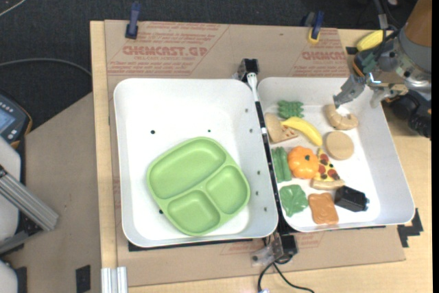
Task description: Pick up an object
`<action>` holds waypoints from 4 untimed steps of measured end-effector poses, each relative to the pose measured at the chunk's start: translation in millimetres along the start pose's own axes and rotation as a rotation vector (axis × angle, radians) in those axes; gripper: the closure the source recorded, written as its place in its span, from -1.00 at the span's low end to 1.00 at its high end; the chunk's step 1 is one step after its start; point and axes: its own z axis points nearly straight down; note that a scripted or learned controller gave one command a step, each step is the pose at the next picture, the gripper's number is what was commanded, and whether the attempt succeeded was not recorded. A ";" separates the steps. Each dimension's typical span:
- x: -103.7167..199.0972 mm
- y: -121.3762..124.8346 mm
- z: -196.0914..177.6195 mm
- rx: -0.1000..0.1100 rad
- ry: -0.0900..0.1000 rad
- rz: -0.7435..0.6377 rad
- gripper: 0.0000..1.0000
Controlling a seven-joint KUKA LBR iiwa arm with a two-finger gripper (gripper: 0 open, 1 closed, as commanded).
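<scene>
approach step. end effector (343, 98) low over the right bin (394, 168), at the tan mushroom-shaped toy (341, 119) by the far wall; grip state unclear, cannot tell. next: settle squarely onto it and pinch, then lift.

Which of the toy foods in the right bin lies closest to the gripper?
The tan mushroom-shaped piece, right under the gripper at the bin's far side; the banana and round cookie lie farther off.

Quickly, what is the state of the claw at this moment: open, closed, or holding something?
Claw: cannot be told; it hangs over the right shallow white bin, just above a tan mushroom-shaped toy.
</scene>
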 end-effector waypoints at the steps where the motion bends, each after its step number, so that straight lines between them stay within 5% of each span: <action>1: -15.1 25.4 135.6 0.011 0.003 0.001 -1.00; 2: -60.2 72.0 161.0 0.018 0.023 0.000 -1.00; 3: -62.3 73.6 148.4 0.000 0.005 -0.003 1.00; 4: 9.6 73.0 128.6 0.001 0.003 -0.006 1.00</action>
